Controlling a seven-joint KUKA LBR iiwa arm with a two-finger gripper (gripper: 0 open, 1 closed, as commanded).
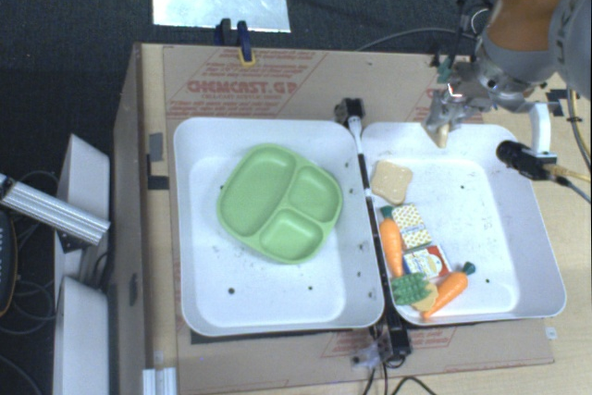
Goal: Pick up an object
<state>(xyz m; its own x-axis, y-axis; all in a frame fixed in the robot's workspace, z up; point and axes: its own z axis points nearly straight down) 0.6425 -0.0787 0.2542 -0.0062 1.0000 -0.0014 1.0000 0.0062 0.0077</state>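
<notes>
And here we are at the bench, two white bins side by side, and the pick has not happened yet. The gripper [444, 127] hangs over the far rim of the right bin [518, 291], up near that bin's back edge, with the grey arm [541, 5] and its orange band reaching in behind it. How wide the pincer stands, I cannot tell; it is small and blurred from up here, and nothing shows between its tips.

Now the candidates. All of them sit in the right bin, crowded against its inner wall, the side next to the left bin [203, 291]. Nearest the gripper is a pale tan slice of toy bread [392, 181], lying flat. Beyond it, toward the near edge, a toy carrot [391, 247] lies lengthwise along the wall, with a small patterned box [410, 222] just beside it, a second printed box [427, 262] touching that cluster, a green leafy piece [410, 290], and another carrot [448, 291] angled at the near end.

Over in the left bin, a green divided plate [280, 202] sits alone.

So, by my reading: nothing is lifted. Left to do: travel inward over the pile, descend, close, raise. The bread looks the shortest trip.
</notes>
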